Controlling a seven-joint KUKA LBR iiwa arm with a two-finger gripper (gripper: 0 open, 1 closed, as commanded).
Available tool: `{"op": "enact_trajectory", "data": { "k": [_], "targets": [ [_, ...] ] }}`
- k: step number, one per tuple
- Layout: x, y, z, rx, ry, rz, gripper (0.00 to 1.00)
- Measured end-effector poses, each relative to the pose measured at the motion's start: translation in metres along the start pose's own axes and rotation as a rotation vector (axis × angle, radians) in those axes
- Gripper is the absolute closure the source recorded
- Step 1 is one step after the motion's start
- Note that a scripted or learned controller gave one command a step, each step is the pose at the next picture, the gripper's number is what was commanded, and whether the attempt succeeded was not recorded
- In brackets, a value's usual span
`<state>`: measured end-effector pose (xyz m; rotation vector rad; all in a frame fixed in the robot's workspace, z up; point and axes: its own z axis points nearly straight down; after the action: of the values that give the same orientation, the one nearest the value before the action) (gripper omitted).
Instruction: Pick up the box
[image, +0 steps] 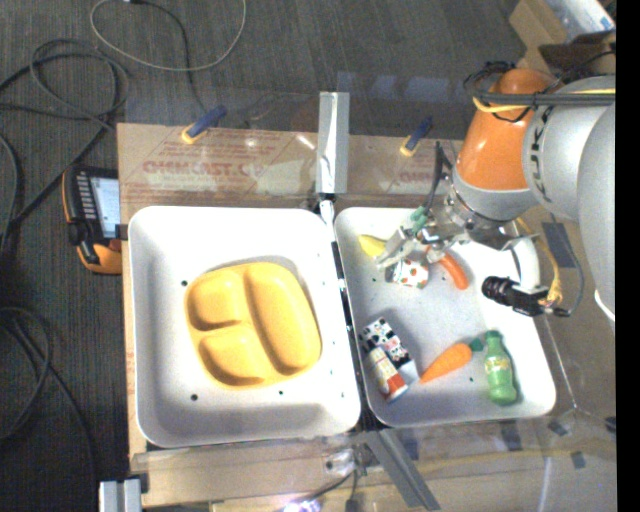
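Gripper (408, 248) hovers in right bin (520, 400), grip state unclear.
The box (386, 356), black-and-white patterned with red end, lies beside a carrot (445, 362).

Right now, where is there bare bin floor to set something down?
Left bin: only a margin around the yellow divided tray. Right bin: one bare patch between the box, the carrot and the hand. Its upper end is crowded, and the green bottle fills the lower right.
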<state>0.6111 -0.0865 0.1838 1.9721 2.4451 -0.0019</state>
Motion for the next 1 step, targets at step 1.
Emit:
{"op": "enact_trajectory", "data": {
  "k": [1],
  "targets": [
    [-0.0757,-0.0067,-0.0125,0.000,-0.003,0.096,0.00]
  ]
}}
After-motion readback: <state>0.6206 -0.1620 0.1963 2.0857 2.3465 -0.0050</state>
